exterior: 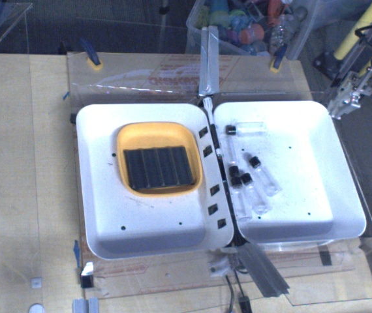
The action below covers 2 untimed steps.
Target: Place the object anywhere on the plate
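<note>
A yellow square plate (124, 150) lies in the left bin (98, 223), with a dark ridged rectangular piece (158, 167) resting on its middle. Several clear plastic tubes with black caps lie in the right bin (320, 175), near its left wall: one tube (246, 129) at the back, and a loose cluster (252, 178) further forward. My gripper (350, 96) hangs outside the bins, beyond the right bin's far right corner, well away from the tubes and the plate. Nothing shows in its grasp.
A grey divider with black clips (212, 175) runs between the two bins. A metal strip (208, 60) stands behind it, and a clear box of colourful toys (251, 12) sits at the back. The wooden bench (23, 175) extends to the left.
</note>
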Motion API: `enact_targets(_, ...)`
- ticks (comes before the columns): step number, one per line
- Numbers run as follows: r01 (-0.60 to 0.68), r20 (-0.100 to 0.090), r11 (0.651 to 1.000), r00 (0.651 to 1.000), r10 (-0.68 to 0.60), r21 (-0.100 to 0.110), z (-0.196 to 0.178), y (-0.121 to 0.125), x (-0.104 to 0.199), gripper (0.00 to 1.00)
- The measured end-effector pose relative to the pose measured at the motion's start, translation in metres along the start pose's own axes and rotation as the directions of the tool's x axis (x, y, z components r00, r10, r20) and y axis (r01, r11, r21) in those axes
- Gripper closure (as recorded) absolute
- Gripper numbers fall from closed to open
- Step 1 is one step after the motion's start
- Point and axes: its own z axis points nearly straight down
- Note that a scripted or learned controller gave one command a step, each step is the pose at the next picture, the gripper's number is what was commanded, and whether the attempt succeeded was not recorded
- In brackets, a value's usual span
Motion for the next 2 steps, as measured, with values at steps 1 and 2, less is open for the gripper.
enact_targets(1,0.182,-0.006,0.983,0.983,-0.182,-0.002,0.0208,-0.0007,0.0030,1.00)
enact_targets(2,0.320,-0.001,0.948,0.948,-0.320,-0.001,0.0255,0.0020,-0.0026,1.00)
